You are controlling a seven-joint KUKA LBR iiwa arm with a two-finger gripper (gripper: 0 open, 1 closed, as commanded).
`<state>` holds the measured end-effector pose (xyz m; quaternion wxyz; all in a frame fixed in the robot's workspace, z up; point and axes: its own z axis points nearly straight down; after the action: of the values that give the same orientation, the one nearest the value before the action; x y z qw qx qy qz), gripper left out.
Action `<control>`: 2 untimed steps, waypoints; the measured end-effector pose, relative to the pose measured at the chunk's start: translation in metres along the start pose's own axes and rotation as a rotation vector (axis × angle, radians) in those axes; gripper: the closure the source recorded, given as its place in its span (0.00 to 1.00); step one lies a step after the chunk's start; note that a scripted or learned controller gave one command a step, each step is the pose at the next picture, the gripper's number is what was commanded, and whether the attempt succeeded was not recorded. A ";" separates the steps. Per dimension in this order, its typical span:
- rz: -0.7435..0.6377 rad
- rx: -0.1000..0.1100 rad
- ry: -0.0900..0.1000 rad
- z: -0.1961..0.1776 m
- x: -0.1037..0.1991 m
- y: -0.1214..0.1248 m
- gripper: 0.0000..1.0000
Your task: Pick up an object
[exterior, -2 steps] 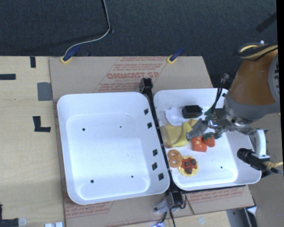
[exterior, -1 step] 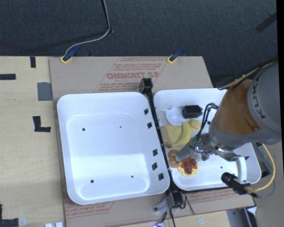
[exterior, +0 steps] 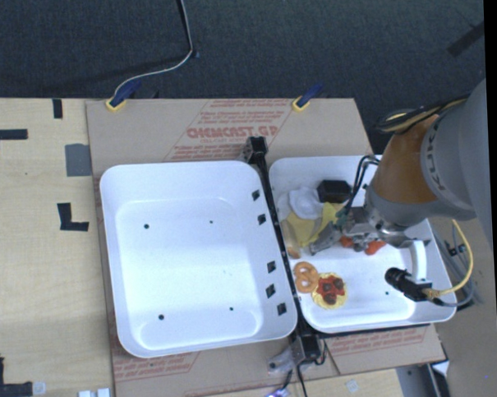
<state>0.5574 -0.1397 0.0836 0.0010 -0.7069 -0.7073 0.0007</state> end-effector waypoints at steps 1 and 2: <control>-0.002 -0.004 -0.002 -0.002 0.001 0.078 0.00; 0.000 0.021 0.006 0.001 -0.013 0.107 0.00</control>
<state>0.6645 -0.1522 0.0823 0.0103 -0.7069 -0.7072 0.0060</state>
